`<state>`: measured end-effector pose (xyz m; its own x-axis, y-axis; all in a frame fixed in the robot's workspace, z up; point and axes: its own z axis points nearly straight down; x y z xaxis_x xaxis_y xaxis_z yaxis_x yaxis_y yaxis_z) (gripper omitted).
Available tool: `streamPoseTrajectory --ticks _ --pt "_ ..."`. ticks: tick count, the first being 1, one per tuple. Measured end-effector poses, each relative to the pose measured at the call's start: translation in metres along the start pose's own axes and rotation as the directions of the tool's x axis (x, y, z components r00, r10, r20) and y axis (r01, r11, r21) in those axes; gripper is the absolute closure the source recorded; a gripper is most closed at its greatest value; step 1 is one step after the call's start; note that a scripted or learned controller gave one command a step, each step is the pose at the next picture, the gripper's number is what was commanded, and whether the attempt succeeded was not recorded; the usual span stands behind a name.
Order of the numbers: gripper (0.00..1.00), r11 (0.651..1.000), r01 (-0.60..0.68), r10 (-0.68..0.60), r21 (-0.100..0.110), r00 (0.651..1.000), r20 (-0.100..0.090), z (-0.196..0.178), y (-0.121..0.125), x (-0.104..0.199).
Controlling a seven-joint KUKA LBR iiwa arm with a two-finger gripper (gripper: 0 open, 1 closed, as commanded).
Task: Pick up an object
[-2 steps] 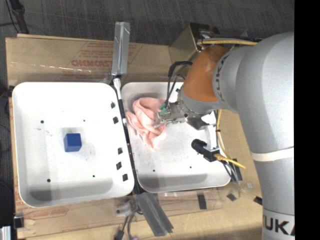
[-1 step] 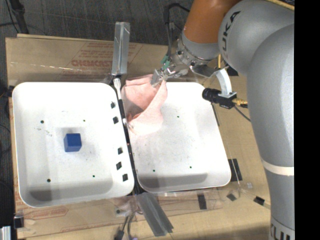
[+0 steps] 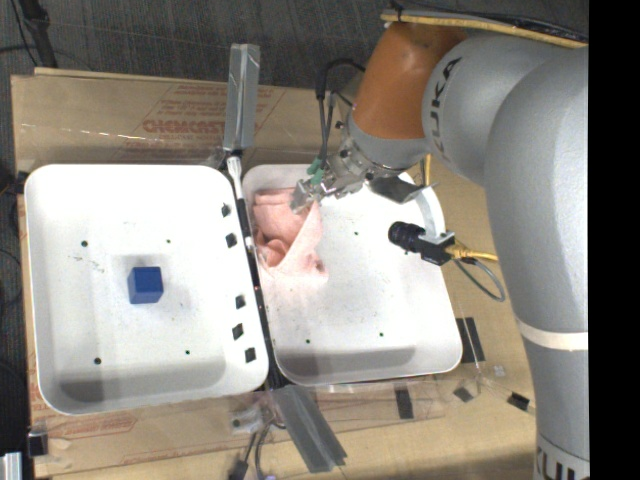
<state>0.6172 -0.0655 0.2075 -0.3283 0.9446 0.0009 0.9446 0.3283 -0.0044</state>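
The gripper (image 3: 306,194) is hanging over the crumpled pink cloth (image 3: 288,236) at the right bin's (image 3: 400,308) upper left, seemingly pinching a raised fold; whether the fingers are truly gripping cannot be told.

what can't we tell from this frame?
- Gripper in the camera view: too small and blurred against the pink cloth to tell its grip.
- Right bin: its upper right corner is hidden by the arm.
- Blue cube in the left bin: its underside faces away.
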Motion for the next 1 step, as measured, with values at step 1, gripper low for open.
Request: streamPoseTrajectory --ticks 1 --pt "1.00 1.000 0.030 -0.030 -0.002 1.000 0.001 -0.0520 -0.0105 -0.0037"
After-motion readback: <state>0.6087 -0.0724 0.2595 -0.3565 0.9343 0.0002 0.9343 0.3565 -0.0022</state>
